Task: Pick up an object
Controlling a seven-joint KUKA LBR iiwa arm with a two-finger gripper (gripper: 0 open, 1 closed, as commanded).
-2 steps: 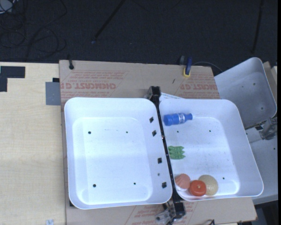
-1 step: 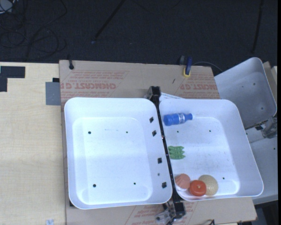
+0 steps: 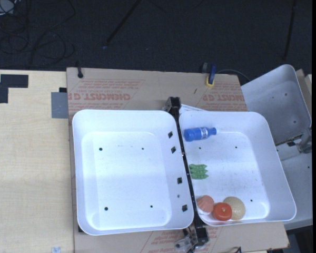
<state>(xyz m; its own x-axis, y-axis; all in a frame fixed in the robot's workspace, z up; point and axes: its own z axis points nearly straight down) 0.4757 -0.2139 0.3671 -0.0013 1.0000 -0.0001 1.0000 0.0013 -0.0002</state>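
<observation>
One fixed camera looks down at a slant on both white bins [image 3: 126,120] from above.

A light wooden bench [image 3: 26,157] carries a brown printed cardboard sheet [image 3: 126,91]; on the cardboard sit two shallow white plastic bins, the left bin [image 3: 79,141] touching the right bin [image 3: 276,157].

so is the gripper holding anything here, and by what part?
Nothing visibly held. The blue bottle, green pod and three round pieces all lie in the right bin.

Cardboard sheet [image 3: 147,91] under bins; yellow-blue clamp [image 3: 211,76].
</observation>
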